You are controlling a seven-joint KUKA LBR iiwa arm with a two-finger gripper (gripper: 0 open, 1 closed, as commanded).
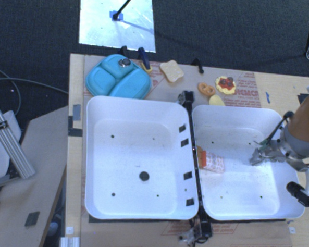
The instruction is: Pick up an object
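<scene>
A small orange and white packet (211, 162) lies flat in the right bin (238, 211), close to its left wall. My gripper (256, 157) hangs low over the same bin, right of the packet and well apart from it. Nothing shows in its grasp. The grey arm with its orange band (306, 122) comes in over the bin's right rim. A small dark round object (144, 175) rests near the middle of the left bin (98, 143).
Behind the bins on the bench lie a blue divided plate (118, 77), a toast slice (172, 71), a pretzel (205, 88), a small round tart (226, 84) and a yellow piece (216, 100). Black clips (185, 143) run along the shared wall between the bins.
</scene>
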